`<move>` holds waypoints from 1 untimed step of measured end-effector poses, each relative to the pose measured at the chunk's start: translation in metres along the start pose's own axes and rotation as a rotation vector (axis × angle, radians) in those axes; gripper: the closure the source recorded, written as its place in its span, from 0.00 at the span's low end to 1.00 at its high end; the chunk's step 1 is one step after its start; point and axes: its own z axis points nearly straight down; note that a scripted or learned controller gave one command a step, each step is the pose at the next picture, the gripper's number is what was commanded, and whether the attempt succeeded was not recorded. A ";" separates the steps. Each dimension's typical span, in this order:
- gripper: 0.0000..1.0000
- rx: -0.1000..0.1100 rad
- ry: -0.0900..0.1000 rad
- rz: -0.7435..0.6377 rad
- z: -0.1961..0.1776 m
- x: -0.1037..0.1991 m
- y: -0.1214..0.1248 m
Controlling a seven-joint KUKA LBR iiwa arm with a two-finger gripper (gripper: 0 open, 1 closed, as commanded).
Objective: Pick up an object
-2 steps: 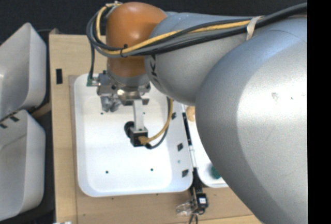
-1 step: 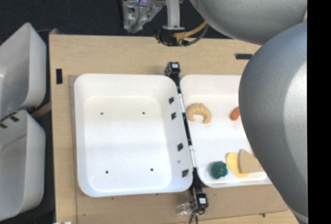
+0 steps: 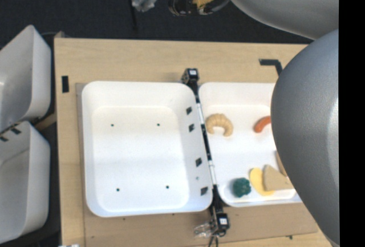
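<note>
Right bin (image 3: 239,97), near to far: green lump (image 3: 241,186), yellow piece (image 3: 258,181) and tan wedge (image 3: 275,178) at front edge, croissant (image 3: 219,124) and orange item (image 3: 262,124) beyond. Grey arm (image 3: 308,126) overhangs; gripper state can't tell. No readable writing.

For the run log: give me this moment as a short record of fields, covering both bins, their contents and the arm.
left bin: white, shallow, nothing seen in it
right bin: white, partly hidden by the arm
croissant: right bin, near the divider
orange piece: right bin, at the arm's edge, partly hidden
green lump: right bin, front, left of the yellow piece
yellow piece: right bin, front, under the tan wedge
tan wedge: partly covered by the arm
arm: grey, over the right bin
</note>
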 end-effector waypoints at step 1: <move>1.00 0.003 0.000 -0.001 -0.064 0.005 -0.052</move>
